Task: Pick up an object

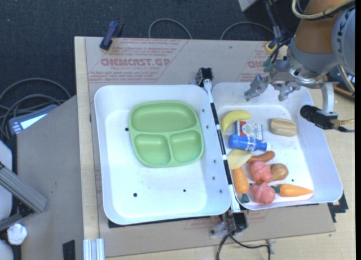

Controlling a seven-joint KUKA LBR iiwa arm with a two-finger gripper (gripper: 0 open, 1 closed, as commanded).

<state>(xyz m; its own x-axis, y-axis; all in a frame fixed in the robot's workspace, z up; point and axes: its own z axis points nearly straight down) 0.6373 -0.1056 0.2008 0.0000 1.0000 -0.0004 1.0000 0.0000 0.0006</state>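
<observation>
Camera view: gripper open above right bin's far rim, toy food well apart.

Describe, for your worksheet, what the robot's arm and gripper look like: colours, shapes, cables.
The arm is rounded and grey, with a glossy orange band above the wrist. Yellow-green cabling loops beside it. The gripper is small, metallic grey, with two thin fingers.

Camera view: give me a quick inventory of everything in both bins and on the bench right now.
Tray: 1, green, three compartments, left bin.
Banana: 1, yellow, right bin, far left.
Bottle: 1, blue, below banana.
Bread: 1, tan, right side.
Carrots: 2, orange, near edge.
Sausage: 1, red-orange, centre.
Potato: 1, brown, centre.
Pink lumps: 2, centre and near edge.
Clip: 1, blue, bench far-left.
Hand: grey, over right bin's far edge.
</observation>
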